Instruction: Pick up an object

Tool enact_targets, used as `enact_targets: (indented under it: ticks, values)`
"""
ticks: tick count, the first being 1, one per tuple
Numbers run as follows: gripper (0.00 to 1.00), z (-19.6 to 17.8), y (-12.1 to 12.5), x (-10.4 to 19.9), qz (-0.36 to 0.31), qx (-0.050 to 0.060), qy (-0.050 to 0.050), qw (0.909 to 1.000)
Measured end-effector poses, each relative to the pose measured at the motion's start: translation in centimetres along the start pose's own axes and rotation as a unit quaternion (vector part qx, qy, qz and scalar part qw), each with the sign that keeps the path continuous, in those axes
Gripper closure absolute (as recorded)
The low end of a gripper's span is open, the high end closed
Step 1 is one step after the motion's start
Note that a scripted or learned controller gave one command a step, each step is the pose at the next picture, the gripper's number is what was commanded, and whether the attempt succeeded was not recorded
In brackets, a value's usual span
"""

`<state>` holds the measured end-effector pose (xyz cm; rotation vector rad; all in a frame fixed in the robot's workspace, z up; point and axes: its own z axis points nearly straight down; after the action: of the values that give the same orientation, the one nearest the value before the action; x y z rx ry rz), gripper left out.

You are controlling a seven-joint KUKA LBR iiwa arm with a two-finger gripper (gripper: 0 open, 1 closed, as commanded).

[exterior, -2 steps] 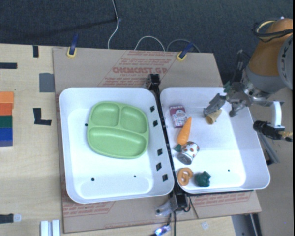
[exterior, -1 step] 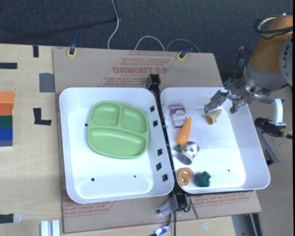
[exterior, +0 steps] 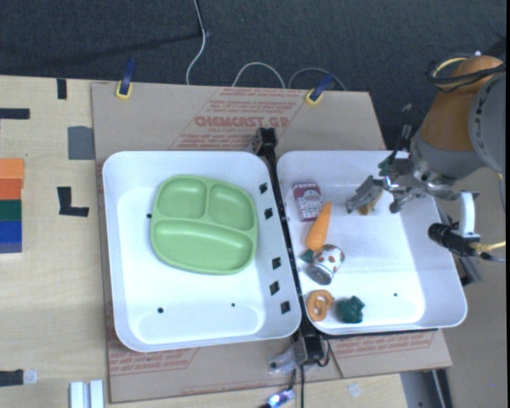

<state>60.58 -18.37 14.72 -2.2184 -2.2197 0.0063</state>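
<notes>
Arm hovering over the right bin, nothing in its jaws yet.

Left to right: coloured blocks (exterior: 2, 206) sit at the table's (exterior: 42, 313) 9 o'clock edge; the left bin (exterior: 127, 313) holds a green divided plate (exterior: 206, 225); the cardboard sheet (exterior: 238, 121) under both bins carries reddish print, too blurred to read with confidence. In the right bin (exterior: 433, 308), a small red-labelled packet (exterior: 307, 200), its writing illegible, an orange carrot (exterior: 319, 226), a tin can (exterior: 325, 263), a pretzel-like ring (exterior: 320, 304) and a green lump (exterior: 350, 309) crowd the 9-to-7 o'clock side. The gripper (exterior: 376, 192) hangs at about 1 o'clock, jaws apart and empty, well apart from them. Likely risks: closing on bare bin floor, or nudging the close-packed carrot and can so neither seats cleanly.
</notes>
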Motion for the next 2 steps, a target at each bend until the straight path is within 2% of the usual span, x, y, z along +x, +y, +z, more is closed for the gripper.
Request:
enact_targets:
  ticks: [1,2]
  values:
    - [0.0,4.5,0.2,-0.4,0.0,0.0,0.0,1.0]
    - [0.0,6.2,0.3,-0.3,-0.001,-0.002,-0.001,1.0]
